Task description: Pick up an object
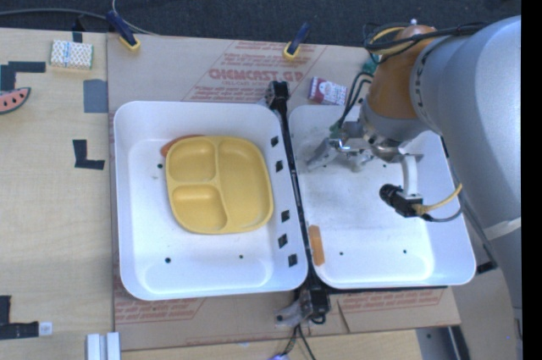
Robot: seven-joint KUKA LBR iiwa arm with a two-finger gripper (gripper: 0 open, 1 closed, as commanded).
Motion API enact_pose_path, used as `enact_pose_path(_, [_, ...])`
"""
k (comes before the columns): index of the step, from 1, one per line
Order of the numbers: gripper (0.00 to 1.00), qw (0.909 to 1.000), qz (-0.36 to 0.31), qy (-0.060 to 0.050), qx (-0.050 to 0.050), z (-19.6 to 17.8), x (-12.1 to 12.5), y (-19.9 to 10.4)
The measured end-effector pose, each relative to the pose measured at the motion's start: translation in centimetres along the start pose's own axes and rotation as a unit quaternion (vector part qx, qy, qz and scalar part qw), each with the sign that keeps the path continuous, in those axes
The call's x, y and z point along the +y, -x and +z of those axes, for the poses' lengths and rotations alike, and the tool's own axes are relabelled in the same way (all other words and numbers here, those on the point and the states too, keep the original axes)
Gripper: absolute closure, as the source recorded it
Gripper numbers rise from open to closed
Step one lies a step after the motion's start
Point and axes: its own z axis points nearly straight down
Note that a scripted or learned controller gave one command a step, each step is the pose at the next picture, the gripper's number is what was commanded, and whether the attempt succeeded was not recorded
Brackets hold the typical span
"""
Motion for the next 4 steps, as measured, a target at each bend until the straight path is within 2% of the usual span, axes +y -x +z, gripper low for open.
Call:
enact_pose_path(1, [1.0,1.0,0.0,0.001,-0.001,-1.0,0.0,0.0])
enact_pose_path(2, [1.0,1.0,-0.001,0.0,0.001,-9.9,-0.3,-13.3])
enact_pose_path(3, [1.0,1.0,0.001,0.0,-0.001,-13.8,-0.8,-3.7])
enact_pose_path(4, [0.0,1.0,0.001,0.0,-0.001,-13.8,-0.8,-3.7])
